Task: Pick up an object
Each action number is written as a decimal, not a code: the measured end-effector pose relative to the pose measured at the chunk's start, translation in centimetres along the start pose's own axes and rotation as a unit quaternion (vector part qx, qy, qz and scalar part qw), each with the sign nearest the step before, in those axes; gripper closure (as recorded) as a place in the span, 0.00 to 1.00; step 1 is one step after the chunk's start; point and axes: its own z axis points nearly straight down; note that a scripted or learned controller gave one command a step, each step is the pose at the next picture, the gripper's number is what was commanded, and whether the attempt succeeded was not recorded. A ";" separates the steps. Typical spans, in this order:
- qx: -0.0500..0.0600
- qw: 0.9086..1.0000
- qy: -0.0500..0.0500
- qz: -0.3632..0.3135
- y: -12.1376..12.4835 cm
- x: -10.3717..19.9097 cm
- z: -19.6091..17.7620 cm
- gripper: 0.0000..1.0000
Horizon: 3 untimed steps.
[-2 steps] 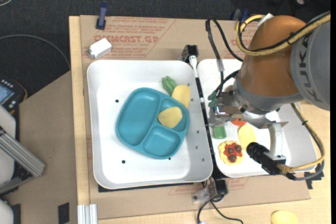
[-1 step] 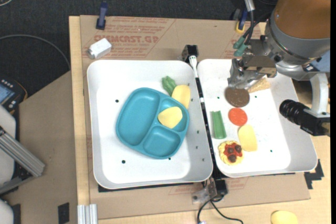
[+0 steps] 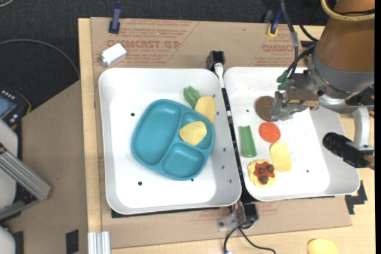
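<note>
The right bin (image 3: 318, 184) holds a brown disc (image 3: 262, 107), a red disc (image 3: 269, 131), a green strip (image 3: 247, 141), a yellow chunk (image 3: 281, 157) and a small yellow round with red bits (image 3: 262, 172). My gripper (image 3: 282, 109) hangs low over this bin, right beside the brown disc's right edge and partly covering it. Nothing shows as lifted. In the left bin (image 3: 119, 98) lies a blue divided plate (image 3: 156, 141) with a yellow piece (image 3: 193, 132) on it. Another yellow piece (image 3: 205, 107) and a green piece (image 3: 191, 95) rest at the plate's upper right rim.
A black fixture (image 3: 345, 149) sticks in at the right bin's right edge. A black clip (image 3: 215, 60) sits where the bins meet at the back. On the cardboard behind lie a white block (image 3: 113, 55) and two blue clamps (image 3: 115, 18) (image 3: 274, 25).
</note>
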 end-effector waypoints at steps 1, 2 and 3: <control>-0.003 1.000 0.002 -0.007 -2.0 5.6 -1.4 1.00; -0.005 1.000 0.002 -0.008 -0.6 12.6 -0.3 1.00; -0.002 1.000 0.001 -0.002 -2.0 8.5 2.9 1.00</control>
